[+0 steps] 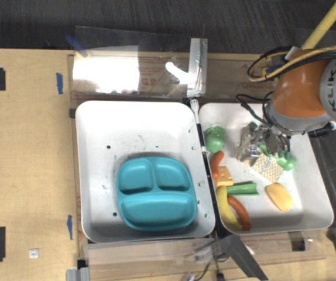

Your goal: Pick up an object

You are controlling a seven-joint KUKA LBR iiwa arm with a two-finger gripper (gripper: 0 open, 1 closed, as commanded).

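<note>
Seen from above, the gripper (253,148) hangs low inside the right bin (317,215); whether it is open or closed cannot be told. Toy foods lie around it: a green pepper (215,138), a banana (226,208), a yellow lemon (279,196). The left bin (92,157) holds a blue divided tray (155,193).

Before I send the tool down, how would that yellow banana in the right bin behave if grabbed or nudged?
The banana looks like a stiff, light plastic toy, so it should not flop. Its smooth curved skin may slip or pivot in a pinch. It lies against the red sausage-like piece near the bin wall, so a push would probably shift both.
</note>
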